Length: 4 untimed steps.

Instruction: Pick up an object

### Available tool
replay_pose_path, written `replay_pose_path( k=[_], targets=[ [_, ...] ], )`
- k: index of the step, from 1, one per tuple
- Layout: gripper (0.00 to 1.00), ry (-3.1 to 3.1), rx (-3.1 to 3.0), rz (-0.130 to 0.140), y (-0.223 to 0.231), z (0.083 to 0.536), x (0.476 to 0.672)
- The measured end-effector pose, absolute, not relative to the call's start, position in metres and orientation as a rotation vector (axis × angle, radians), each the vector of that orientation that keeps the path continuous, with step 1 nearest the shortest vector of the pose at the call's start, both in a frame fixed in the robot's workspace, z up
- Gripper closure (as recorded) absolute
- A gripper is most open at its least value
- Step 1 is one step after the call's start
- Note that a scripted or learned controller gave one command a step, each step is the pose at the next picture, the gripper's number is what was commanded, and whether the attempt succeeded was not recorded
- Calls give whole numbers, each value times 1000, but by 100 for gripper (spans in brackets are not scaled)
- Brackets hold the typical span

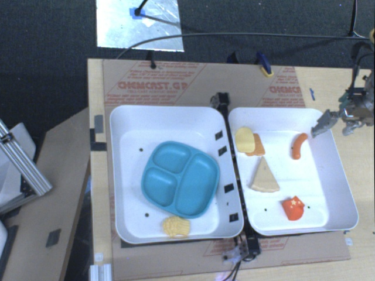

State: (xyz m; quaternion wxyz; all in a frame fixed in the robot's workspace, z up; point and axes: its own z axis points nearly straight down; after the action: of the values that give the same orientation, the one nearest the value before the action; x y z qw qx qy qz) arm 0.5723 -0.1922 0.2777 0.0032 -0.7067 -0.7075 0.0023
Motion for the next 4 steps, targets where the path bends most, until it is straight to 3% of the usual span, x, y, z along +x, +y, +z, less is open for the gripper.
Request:
replay_pose_path(
  k=[1, 4],
  targets=[
    [0, -2227, -2218, -1, -192, 283, 574],
    [0, -2222, -2219, 2, -196, 118, 575]
  ],
)
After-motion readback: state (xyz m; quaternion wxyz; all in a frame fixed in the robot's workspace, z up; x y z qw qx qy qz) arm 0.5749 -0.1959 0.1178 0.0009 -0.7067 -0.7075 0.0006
